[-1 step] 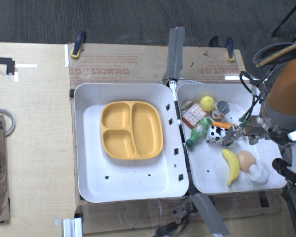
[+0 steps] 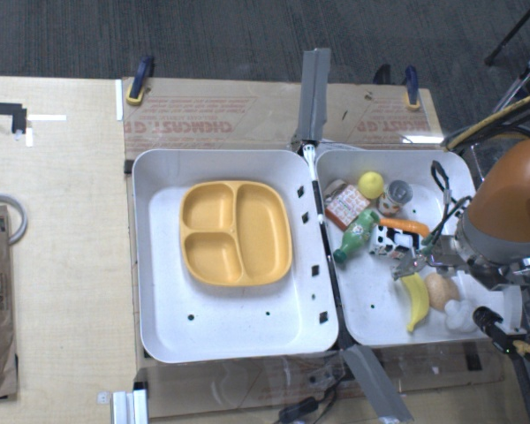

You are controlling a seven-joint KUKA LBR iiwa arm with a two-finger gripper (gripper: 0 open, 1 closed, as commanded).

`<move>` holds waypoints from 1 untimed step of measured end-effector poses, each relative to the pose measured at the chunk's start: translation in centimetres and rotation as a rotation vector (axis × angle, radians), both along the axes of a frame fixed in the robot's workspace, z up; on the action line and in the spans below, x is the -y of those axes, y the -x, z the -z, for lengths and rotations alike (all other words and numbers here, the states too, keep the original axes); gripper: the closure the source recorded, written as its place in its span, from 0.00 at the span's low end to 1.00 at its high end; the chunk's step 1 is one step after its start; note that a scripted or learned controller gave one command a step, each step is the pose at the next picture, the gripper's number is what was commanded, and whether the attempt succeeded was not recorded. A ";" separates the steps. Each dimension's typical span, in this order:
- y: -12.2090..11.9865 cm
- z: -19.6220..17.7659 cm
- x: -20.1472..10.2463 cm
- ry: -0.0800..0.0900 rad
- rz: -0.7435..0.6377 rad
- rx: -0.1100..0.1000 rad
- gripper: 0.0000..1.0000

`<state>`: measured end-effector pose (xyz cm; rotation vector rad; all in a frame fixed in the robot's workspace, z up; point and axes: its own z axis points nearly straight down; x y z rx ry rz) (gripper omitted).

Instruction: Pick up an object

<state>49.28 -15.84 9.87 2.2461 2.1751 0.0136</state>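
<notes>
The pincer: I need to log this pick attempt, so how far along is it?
Done: the arm has reached over the right bin, and the pincer sits low among the items, just above the banana and beside the carrot. In hand: nothing visibly lifted; the grip is unclear. Left: grasp and raise an object. The yellow tray lies in the left bin.

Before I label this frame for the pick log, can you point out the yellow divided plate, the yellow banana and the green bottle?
yellow divided plate (image 2: 237, 233): camera view, on the ridge between its compartments.
yellow banana (image 2: 414, 300): camera view, mid-length of the peel.
green bottle (image 2: 355, 238): camera view, middle of its body.
</notes>
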 end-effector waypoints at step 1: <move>1.6 0.8 -4.5 -0.005 0.055 -0.020 0.00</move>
